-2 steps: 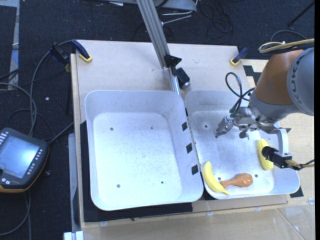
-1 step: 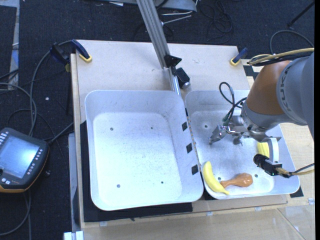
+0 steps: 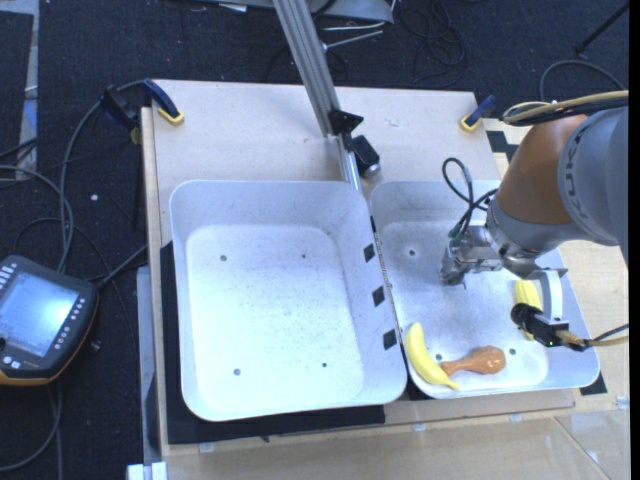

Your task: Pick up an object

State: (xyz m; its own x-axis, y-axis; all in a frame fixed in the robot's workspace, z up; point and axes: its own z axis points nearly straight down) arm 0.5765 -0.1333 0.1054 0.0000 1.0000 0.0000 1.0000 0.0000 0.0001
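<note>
Camera view | gripper (image 3: pixel 456 271) hovering mid right bin (image 3: pixel 420 208), finger state: cannot tell | banana (image 3: pixel 424 356) and drumstick (image 3: pixel 478 362) lying at near edge, awaiting pick

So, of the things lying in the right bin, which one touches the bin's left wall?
The yellow banana. It lies curved along the left wall of the right bin, while the tan drumstick-shaped toy lies further right, on the floor.

Both bins (image 3: pixel 200 218) white, finely speckled. Banana (image 3: pixel 425 358) yellow. Drumstick-shaped toy (image 3: pixel 478 362) tan-orange. Arm (image 3: pixel 580 183) grey with orange band. Bench (image 3: pixel 260 128) pale wood.
</note>
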